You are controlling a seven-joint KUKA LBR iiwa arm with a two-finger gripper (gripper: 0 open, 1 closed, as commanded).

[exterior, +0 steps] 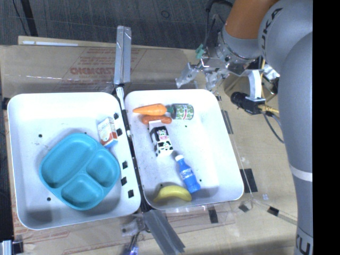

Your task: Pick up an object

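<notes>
A: The gripper [199,76] hangs above the far rim of the right bin [226,153], up over the bench and outside the bin's walls. Its clear fingers look spread apart, and nothing sits between them.

B: So nothing picked yet. What could it take?

A: Nearest is the carrot [150,109], lying crosswise at the far end of the right bin, with a small green can [182,111] on its side just beside its thick end. A shorter orange piece [157,120] lies touching the carrot's near side. Toward the middle there's a black-and-white carton [162,141], then a blue bottle [187,177] on its side, and a banana [172,194] against the near wall.

B: Why lying like that?

A: I'd judge they were simply dropped in loose; none stands upright, and the far cluster is crowded, which may make a clean grasp harder.

B: And the other bin?

A: The left bin [26,121] holds a blue divided plate [79,170] and a small red-and-white carton [107,130] by the shared wall. Both bins rest on a brown cardboard-covered bench [64,62], with dark carpet [79,9] beyond.
</notes>
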